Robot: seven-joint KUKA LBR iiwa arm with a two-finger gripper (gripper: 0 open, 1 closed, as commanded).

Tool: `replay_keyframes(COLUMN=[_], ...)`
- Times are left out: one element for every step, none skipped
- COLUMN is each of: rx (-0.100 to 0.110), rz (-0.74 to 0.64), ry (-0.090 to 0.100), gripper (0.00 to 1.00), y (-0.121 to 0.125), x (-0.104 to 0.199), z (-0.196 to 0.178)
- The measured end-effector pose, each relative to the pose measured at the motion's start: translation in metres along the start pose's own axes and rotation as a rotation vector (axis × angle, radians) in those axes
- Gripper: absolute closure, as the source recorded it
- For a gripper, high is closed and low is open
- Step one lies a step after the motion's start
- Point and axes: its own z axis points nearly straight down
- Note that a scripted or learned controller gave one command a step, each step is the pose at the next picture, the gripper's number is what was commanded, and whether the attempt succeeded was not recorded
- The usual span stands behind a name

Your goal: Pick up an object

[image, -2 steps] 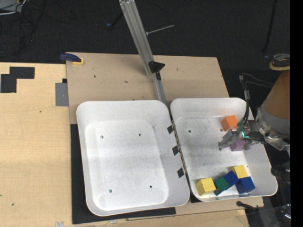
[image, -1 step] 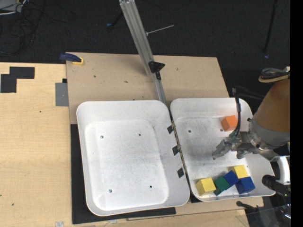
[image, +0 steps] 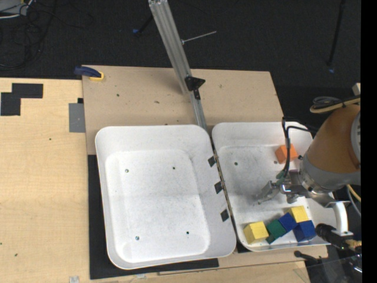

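Right bin (image: pixel 247 146) has two yellow blocks (image: pixel 255 231), two blue (image: pixel 304 231), one green (image: pixel 275 230), one orange (image: pixel 285 152); gripper (image: pixel 266 194) fingers spread, holding nothing.

No writing, label, brand mark, number or sign can be read anywhere, neither on the two shallow white plastic bins (image: pixel 118 143) nor on the small coloured blocks (image: pixel 283 226).
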Motion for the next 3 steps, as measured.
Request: replay_keyframes(rx=[-0.006, -0.005, -0.01], rz=[0.0, 0.006, -0.002], ry=[-0.001, 0.001, -0.003], gripper=[0.0, 1.0, 1.0], y=[0.001, 0.0, 0.0], x=[0.0, -0.001, 0.0], z=[0.04, 0.029, -0.021])
